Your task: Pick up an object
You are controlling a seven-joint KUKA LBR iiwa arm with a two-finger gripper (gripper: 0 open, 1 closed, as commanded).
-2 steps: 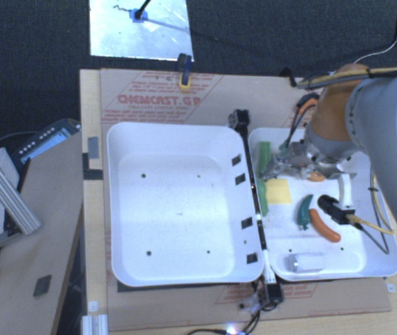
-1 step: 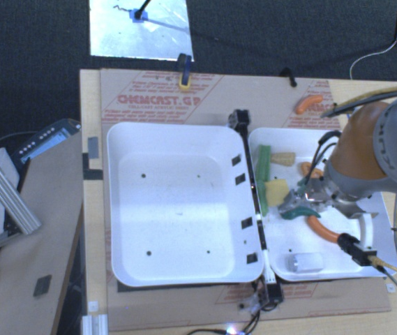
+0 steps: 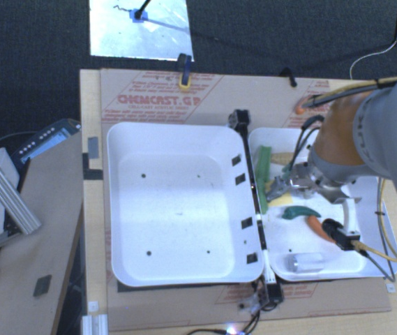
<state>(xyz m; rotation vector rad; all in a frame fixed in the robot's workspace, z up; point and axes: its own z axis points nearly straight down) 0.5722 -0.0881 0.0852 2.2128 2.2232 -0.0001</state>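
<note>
Green stalk [image 3: 262, 167] lies lengthwise along the right bin's [image 3: 365, 271] left wall; pincer [image 3: 284, 185] state unclear.

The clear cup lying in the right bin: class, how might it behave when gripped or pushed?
The clear cup lies on its side, so a push would probably roll it. It looks thin-walled, so likely light and may flex under a squeeze. Its glossy surface might slip.

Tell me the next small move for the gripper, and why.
Probably a short descent: the gripper hangs low in the right bin beside the long green piece, with a yellowish piece just under it and nothing visibly between its fingers.
</note>
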